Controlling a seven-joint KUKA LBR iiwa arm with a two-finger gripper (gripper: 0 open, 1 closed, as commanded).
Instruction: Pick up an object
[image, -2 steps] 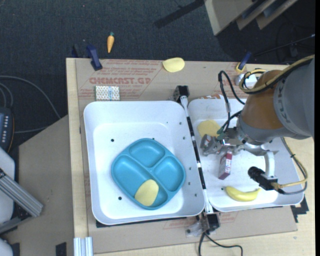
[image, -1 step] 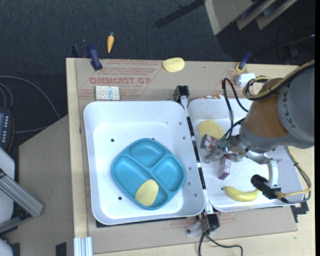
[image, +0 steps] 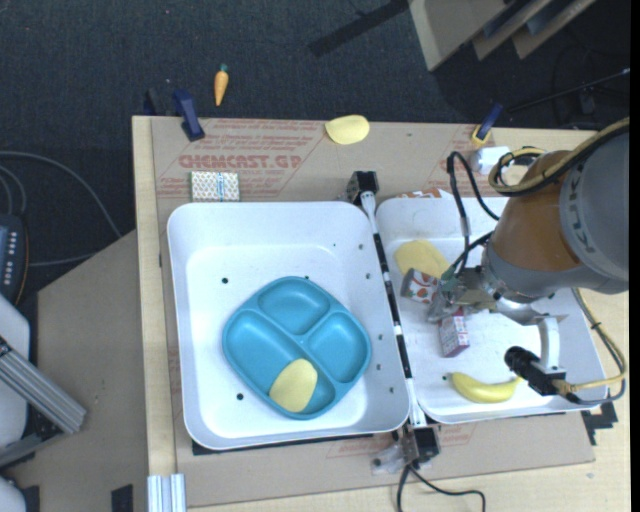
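Observation:
My gripper (image: 452, 303) hangs low over the left half of the right bin (image: 580, 330), the arm coming in from the right. Just left of it lies a small red-and-white carton (image: 419, 288), partly under a yellow rounded object (image: 421, 257). A second small carton (image: 455, 336) sits directly below the gripper tip, very close to it. A yellow banana (image: 484, 388) lies near the bin's front edge. The wrist hides whatever is between the gripper and the cartons.
The left bin (image: 200, 250) holds a blue divided plate (image: 300, 330) with a yellow object (image: 294, 385) in its front compartment. On the bench behind the bins lie a yellow piece (image: 347, 129), a small patterned packet (image: 214, 185) and blue clips (image: 187, 115).

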